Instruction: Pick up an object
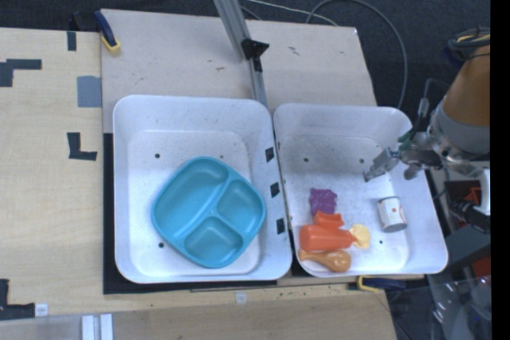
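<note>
The right bin (343, 123) holds several small objects near its front: a purple piece (322, 199), an orange-red toy (323, 236), a small yellow piece (361, 235), a tan-orange drumstick-shaped toy (328, 259) and a white and silver cylinder (390, 213). My gripper (392, 171) hovers over the right side of this bin, just behind the cylinder. Its two fingers stand apart, open, with nothing between them. The grey arm with its orange band (470, 95) reaches in from the right.
The left bin (127, 171) holds a blue divided plate (209, 211). A metal pole (227, 4) slants over the bench behind the bins. Cables lie on the dark floor at the back. The rear half of the right bin is bare white.
</note>
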